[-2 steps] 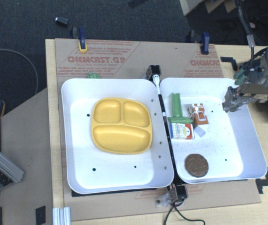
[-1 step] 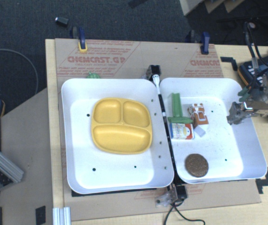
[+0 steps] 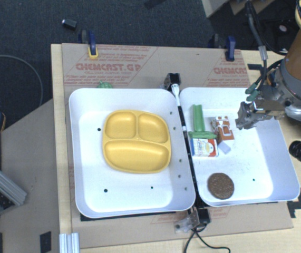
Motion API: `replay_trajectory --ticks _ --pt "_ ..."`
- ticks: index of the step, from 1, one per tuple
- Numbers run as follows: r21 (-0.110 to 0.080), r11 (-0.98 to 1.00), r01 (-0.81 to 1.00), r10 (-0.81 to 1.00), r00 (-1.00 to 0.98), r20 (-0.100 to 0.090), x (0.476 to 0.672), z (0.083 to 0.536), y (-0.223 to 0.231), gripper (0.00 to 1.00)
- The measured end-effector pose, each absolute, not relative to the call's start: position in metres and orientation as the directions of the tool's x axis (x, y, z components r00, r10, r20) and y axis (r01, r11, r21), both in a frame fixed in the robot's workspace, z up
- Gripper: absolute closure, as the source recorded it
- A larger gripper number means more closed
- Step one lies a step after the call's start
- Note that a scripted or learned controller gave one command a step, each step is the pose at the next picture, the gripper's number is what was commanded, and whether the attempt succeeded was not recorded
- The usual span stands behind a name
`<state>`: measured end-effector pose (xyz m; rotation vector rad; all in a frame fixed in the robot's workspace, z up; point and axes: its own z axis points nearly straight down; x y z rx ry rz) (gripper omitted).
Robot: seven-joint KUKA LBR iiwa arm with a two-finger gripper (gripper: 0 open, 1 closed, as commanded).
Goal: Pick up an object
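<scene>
The right bin (image 3: 266, 157) holds a green stick-shaped object (image 3: 197, 117), a small white carton with a green top (image 3: 203, 144), a red-and-white packet (image 3: 223, 129) and a brown round cookie (image 3: 221, 185). My gripper (image 3: 243, 121) hangs over the right bin's upper right part, just right of the red-and-white packet and apart from it. I see nothing between its fingers. The arm's wrist and cables come in from the right edge.
The left bin (image 3: 87, 157) carries a yellow divided plate (image 3: 136, 140). A black clip (image 3: 172, 80) sits at the top of the seam between the bins. Blue clamps (image 3: 91, 42) hold the board at the back.
</scene>
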<state>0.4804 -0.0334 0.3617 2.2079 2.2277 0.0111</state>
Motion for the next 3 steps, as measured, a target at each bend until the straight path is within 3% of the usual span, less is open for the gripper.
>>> replay_trajectory --ticks 1,2,3 --pt "-0.007 -0.005 1.000 1.000 0.005 0.000 0.478 0.311 -0.078 1.00" --pt "0.005 0.006 1.000 1.000 -0.006 0.001 0.501 0.333 -0.029 1.00" --pt "0.012 0.010 1.000 1.000 -0.010 0.004 0.479 0.423 0.043 1.00"
